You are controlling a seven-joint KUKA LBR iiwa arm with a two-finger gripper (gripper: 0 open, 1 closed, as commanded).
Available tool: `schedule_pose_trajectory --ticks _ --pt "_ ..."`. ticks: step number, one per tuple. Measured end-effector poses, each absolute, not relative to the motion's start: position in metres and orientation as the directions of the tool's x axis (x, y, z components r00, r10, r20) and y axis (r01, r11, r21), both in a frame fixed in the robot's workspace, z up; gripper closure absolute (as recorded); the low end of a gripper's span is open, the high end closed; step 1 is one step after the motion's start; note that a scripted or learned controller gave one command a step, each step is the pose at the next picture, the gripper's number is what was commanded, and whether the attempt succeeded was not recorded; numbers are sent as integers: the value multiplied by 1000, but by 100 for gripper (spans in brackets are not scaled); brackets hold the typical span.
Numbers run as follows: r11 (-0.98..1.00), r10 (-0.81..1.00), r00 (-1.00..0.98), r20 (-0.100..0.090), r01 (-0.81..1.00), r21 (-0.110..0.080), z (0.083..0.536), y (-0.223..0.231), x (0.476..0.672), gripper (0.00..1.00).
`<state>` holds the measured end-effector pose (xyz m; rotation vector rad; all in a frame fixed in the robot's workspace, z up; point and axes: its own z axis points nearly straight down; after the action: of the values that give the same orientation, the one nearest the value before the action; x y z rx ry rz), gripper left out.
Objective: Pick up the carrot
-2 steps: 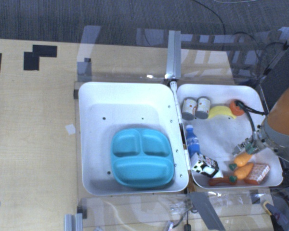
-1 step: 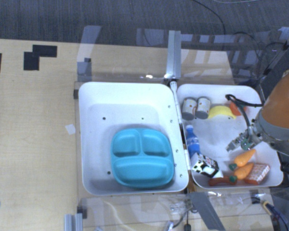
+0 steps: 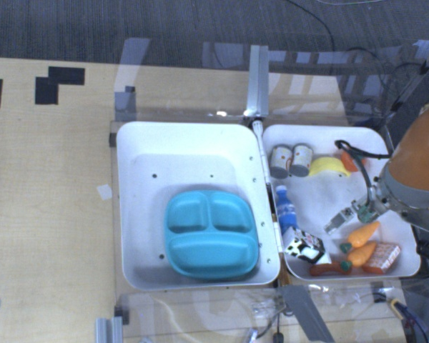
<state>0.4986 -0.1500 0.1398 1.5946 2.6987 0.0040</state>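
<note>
Orange carrot (image 3: 362, 233) lies just below my gripper (image 3: 345, 219), untouched; finger spread I cannot tell. White bin (image 3: 322, 191) beneath, grey carpet (image 3: 164, 13) beyond.

Plate (image 3: 211, 234) in left bin (image 3: 139, 163) — carrot (image 3: 362, 234) in right bin (image 3: 322, 191).

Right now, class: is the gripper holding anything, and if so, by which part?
Nothing is held. The gripper hangs over the right bin, apart from the carrot, with nothing between its fingers.

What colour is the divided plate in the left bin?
Light blue: the divided plate lies in the left bin, seen clearly in the camera view.
</note>
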Motion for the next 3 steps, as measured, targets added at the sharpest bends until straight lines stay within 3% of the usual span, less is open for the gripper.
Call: schedule_pose_trajectory --ticks 1,2,3 --pt "563 826 -563 -8 826 9 89 -200 491 0" --pt "427 904 -427 -5 904 6 122 -177 528 0" --pt "578 816 -578 -9 816 9 90 -206 492 0"
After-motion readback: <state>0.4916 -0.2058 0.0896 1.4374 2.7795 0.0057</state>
